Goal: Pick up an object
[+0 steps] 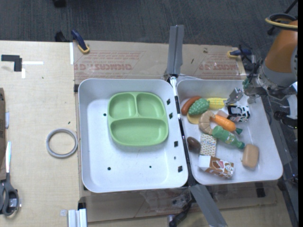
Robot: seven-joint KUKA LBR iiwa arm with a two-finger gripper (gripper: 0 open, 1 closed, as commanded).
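A roll of tape (61, 142) and a pair of scissors (8, 195) lie on the bare table (38, 103) at far left, well apart from the work. Next comes the left bin (90, 164), which holds a green divided plate (138, 118) and nothing else that can be made out. The right bin (270, 160) is crowded with toy food: a red sausage (190, 103), a corn cob (215, 102), a carrot (223, 122), a green bottle (228, 137), a small carton (216, 166), a bread roll (250, 155) and a black-and-white cow figure (238, 112) (no single item is named as the target). At the far-right corner of that bin the gripper (238, 95) hangs low, its jaws a grey tangle against the bin wall; how far apart they stand cannot be told, and nothing is seen between them. The cow figure lies just below and beside the jaws, nearest of all; the carrot, its long axis slanting down to the right, sits a little farther left. A short drop toward the cow looks the likeliest move.
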